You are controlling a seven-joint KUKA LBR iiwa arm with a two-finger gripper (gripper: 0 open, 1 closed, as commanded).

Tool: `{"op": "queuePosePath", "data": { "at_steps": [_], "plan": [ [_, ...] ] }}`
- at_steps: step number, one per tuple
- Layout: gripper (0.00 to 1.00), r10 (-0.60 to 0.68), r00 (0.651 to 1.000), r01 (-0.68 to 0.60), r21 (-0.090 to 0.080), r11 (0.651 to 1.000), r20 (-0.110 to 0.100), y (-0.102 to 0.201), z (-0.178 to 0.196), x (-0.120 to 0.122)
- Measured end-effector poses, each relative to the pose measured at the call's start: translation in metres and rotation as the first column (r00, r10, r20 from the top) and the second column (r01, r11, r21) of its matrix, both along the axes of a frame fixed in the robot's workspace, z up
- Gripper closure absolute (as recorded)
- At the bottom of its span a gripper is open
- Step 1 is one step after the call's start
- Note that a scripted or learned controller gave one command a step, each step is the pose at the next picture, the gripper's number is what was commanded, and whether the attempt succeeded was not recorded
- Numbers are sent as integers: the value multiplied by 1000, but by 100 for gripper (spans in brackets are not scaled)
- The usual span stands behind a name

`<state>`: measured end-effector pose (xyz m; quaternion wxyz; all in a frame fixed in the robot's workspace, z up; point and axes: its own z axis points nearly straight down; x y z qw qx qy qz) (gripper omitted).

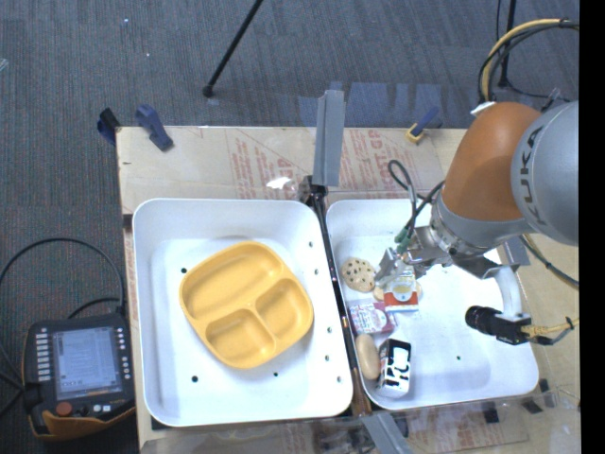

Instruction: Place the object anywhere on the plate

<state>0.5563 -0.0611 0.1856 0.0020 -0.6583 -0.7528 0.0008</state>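
This is looking like a robotics lab: a KUKA arm (515, 173) is reaching over two white bins (151, 253) sitting on a cardboard-topped table (236, 159), a teach pendant (80, 362) is lying on grey carpet (95, 45), a tripod leg (236, 36) is standing behind, and clamps (151, 126) are gripping the table edge.

Smooth yellow plastic plate (246, 305)
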Motion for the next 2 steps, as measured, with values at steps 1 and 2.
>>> {"op": "queuePosePath", "data": {
  "at_steps": [1,2],
  "plan": [
    [100,44,999,-44,-1,999,-3,99,-1,28],
    [0,45,999,-45,-1,999,-2,99,-1,28]
  ]
}}
